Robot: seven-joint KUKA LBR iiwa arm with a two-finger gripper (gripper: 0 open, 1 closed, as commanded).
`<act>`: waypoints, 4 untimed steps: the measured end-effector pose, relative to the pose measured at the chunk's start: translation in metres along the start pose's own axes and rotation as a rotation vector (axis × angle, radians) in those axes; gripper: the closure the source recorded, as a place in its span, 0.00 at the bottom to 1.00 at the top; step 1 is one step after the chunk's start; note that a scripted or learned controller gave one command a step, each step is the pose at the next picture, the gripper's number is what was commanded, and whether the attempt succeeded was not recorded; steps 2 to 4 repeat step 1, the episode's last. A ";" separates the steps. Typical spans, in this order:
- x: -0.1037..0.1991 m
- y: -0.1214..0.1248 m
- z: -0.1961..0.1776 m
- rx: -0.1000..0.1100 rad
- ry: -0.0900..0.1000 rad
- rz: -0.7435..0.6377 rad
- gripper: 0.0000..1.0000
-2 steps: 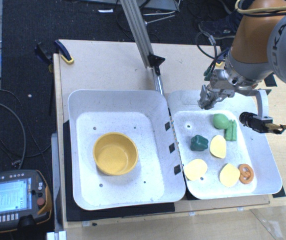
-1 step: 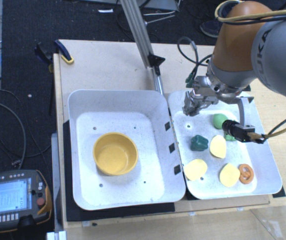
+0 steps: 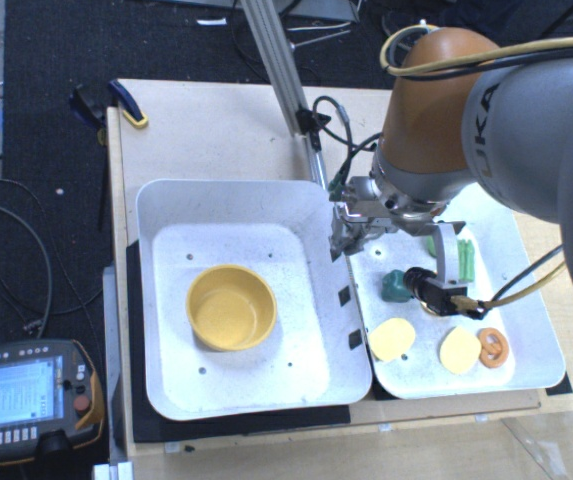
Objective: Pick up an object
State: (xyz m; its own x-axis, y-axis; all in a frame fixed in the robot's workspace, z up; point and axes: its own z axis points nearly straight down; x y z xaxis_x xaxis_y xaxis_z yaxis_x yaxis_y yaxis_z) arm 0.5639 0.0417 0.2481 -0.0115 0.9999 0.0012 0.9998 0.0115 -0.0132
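My gripper [image 3: 346, 236] hangs low over the left edge of the right bin [image 3: 526, 268], close to the wall between the two bins. A small teal object [image 3: 396, 286] lies just right of and below it. A green object [image 3: 464, 259] rests further right, partly behind the wrist. Two pale yellow discs [image 3: 393, 338] [image 3: 459, 350] and an orange ring-shaped piece [image 3: 493, 347] lie along the bin's front. In the left bin [image 3: 166, 218] a yellow bowl [image 3: 231, 308] stands upright. The large grey arm hides the back of the right bin.
A slanted metal pole [image 3: 276, 58] rises from the bench behind the bins. A blue and yellow clamp [image 3: 126, 103] sits at the bench's back left corner. A teach pendant [image 3: 26, 393] lies off the bench at lower left.
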 end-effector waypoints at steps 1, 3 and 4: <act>0.052 -0.027 0.019 0.002 -0.001 0.000 1.00; 0.052 -0.027 0.019 0.002 -0.001 0.000 1.00; 0.052 -0.027 0.019 0.002 -0.001 0.000 1.00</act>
